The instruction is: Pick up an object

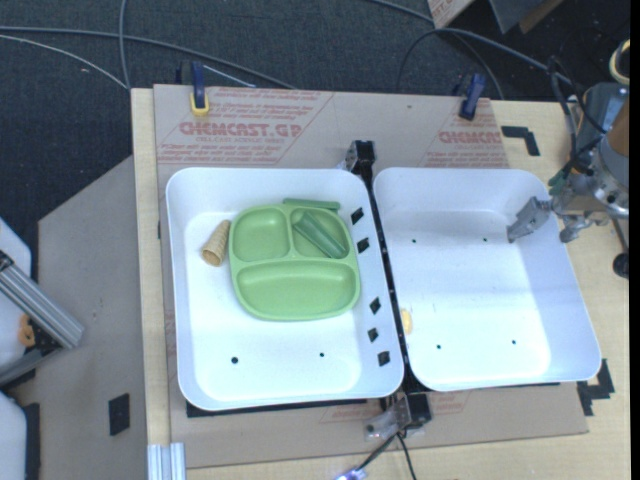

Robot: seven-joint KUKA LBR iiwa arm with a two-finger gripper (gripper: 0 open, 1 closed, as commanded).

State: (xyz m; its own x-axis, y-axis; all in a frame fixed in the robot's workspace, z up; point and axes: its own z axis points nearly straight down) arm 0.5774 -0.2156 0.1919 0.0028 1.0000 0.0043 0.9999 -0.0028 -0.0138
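Tool (545, 223) hovers at the right bin's (560, 368) far-right edge, fingers spread, gripping nothing. Targets sit in the left bin (190, 298): green divided plastic plate (293, 268), tan cone (215, 242) touching its left rim. Best cross over, descend squarely on the cone.

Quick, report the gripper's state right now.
Gripper: over the right bin's right edge, nothing visibly held; open or shut cannot be told from this view.
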